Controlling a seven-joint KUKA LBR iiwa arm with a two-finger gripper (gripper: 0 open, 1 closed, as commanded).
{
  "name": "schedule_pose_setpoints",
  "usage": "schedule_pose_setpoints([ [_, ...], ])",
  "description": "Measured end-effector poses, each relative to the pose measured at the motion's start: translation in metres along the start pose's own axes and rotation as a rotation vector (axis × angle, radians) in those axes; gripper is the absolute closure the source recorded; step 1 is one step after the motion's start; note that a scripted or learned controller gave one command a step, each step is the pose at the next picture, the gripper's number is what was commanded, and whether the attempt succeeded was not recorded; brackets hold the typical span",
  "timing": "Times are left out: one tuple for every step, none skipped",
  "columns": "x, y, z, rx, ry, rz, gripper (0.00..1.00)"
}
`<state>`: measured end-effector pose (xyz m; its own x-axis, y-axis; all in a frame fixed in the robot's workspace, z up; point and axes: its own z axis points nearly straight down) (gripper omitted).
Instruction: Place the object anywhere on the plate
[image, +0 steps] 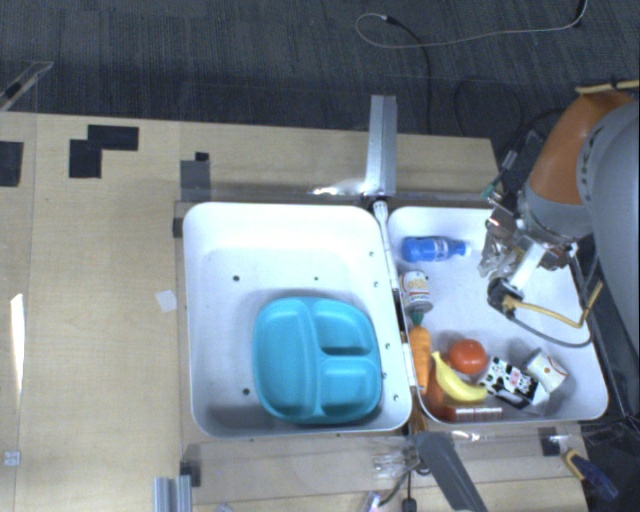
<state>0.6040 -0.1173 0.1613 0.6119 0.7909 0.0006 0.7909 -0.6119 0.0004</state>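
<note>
The gripper (512, 268) hangs over the right bin (590, 400); finger state cannot be told. The plate (318, 360) lies left, in the other bin.

A robotics lab: a plain wooden table (90, 330) marked with black tape squares (102, 147), two white bins (290, 225) held in metal brackets (383, 145), loose cables (470, 35) over dark carpet, and an industrial arm (585, 170) alongside.

Even, fairly bright light is falling from above. The white bins (290, 225) are looking slightly washed out, with glare on the metal post (382, 150). The blue plate (318, 360) is casting a soft shadow. The whole picture is appearing a little blurry.
</note>
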Motion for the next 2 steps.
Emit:
schedule_pose_setpoints([
  [-0.062,-0.028,-0.019,0.000,0.000,0.230,1.00],
  [-0.084,0.029,-0.050,-0.003,0.001,0.324,1.00],
])
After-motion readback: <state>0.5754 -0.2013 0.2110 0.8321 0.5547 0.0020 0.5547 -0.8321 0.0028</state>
